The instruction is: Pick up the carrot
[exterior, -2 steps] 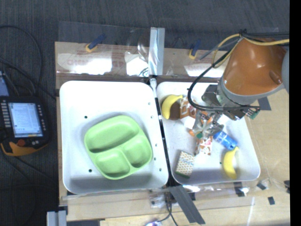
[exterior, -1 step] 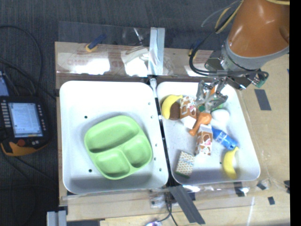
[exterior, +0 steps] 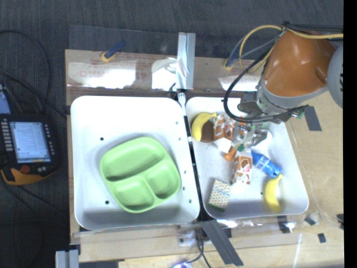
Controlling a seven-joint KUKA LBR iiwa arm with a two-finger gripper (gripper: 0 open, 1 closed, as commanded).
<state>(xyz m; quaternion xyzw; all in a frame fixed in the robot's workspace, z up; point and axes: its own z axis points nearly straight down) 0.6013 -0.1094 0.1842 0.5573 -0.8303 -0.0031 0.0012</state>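
The carrot (exterior: 230,154) is a small orange piece lying in the right bin (exterior: 290,149), near the bin's middle, with a bit of green at its upper right end. My gripper (exterior: 249,135) hangs from the orange-banded wrist just above and to the right of the carrot, low over the bin. Its fingers (exterior: 241,133) look open, and I see nothing between them. The carrot rests against a brown-and-white packet (exterior: 242,170) and a small white piece (exterior: 223,145).
Crowded round the carrot are a yellow banana (exterior: 199,125), another brown-and-white packet (exterior: 223,128), a blue bottle (exterior: 265,164), a second banana (exterior: 272,193) and a checkered block (exterior: 220,194). The left bin (exterior: 89,121) holds a green divided plate (exterior: 140,173).
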